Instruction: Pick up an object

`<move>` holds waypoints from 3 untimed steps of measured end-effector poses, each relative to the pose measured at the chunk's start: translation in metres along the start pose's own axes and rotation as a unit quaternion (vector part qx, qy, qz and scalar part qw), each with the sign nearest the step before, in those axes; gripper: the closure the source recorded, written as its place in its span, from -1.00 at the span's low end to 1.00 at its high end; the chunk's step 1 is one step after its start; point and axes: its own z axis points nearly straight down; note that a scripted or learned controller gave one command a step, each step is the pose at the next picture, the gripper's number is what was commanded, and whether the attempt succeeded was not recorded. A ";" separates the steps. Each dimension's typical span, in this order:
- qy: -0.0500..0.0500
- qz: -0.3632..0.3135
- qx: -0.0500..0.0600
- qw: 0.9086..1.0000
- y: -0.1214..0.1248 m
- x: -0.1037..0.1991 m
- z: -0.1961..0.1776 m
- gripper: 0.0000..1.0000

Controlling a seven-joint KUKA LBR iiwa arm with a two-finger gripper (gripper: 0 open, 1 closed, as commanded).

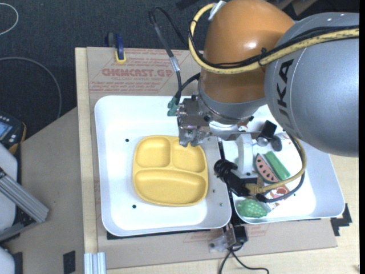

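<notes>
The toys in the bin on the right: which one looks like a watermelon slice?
The watermelon slice is the red wedge with dark seeds, lying beside the long green stick. The bumpy green toy near the bin's front corner has no red.

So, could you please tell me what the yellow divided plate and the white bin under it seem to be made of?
The yellow divided plate looks like moulded plastic: even colour, rounded compartment ridges, a soft satin sheen. The left white bin also seems plastic, smooth and semi-gloss with rounded corners and a raised rim, though coated metal cannot be ruled out from its look alone.
</notes>
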 end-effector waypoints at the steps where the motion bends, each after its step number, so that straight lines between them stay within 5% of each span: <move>1: 0.000 -0.003 0.002 1.000 -0.018 0.060 0.034 1.00; 2: 0.002 0.000 -0.009 1.000 0.054 0.065 -0.060 1.00; 3: -0.003 0.001 0.008 1.000 -0.021 0.064 0.136 1.00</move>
